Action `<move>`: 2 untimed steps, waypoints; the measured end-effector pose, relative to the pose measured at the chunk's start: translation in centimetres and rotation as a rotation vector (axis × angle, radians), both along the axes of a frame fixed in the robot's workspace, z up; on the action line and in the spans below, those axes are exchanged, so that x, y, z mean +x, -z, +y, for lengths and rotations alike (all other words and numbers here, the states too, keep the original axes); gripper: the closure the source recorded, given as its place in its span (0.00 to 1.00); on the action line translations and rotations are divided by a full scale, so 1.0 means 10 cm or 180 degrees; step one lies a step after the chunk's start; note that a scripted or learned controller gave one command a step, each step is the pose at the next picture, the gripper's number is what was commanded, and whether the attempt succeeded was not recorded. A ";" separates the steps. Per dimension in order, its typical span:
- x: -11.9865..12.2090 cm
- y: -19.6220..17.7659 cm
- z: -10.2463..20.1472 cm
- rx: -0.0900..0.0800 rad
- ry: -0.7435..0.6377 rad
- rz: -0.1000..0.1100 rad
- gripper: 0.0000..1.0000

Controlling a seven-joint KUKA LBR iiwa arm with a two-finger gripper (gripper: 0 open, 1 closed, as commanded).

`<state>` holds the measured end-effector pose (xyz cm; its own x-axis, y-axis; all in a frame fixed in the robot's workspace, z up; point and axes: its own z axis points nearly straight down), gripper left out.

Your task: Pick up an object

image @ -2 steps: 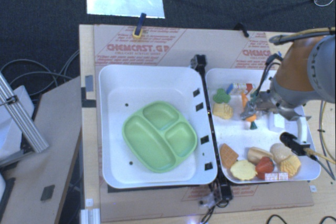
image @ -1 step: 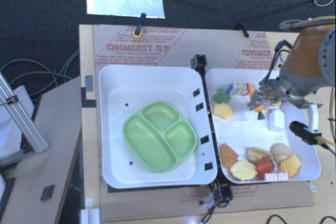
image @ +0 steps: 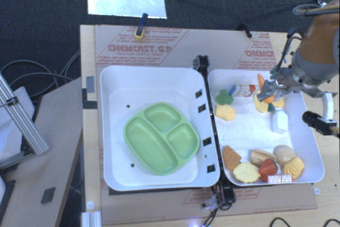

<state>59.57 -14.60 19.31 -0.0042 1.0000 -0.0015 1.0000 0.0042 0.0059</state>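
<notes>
My gripper (image: 272,94) hangs low over the far right part of the right bin (image: 313,154), reaching in from the right. Directly under and beside it lie a yellow toy piece (image: 261,106) and an orange carrot-like piece (image: 260,81). A small white bottle (image: 279,122) lies just in front of the gripper. Further left in this bin are a green leafy toy (image: 224,97) and a yellow block (image: 226,112). An orange patch shows at the gripper's tip, and I cannot tell whether it is held.
At the right bin's near edge cluster a tan cracker (image: 231,157), a yellow slice (image: 246,172), a bread piece (image: 261,156), a red piece (image: 268,167), a beige egg shape (image: 283,153) and a waffle piece (image: 294,168). The left bin (image: 114,87) holds a green divided tray (image: 161,138).
</notes>
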 end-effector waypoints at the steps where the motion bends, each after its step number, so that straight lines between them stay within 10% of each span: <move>1: 0.01 -0.34 0.00 0.0001 -0.0002 0.0002 1.00; 2: -0.23 -0.44 0.47 0.0011 -0.0013 0.0014 1.00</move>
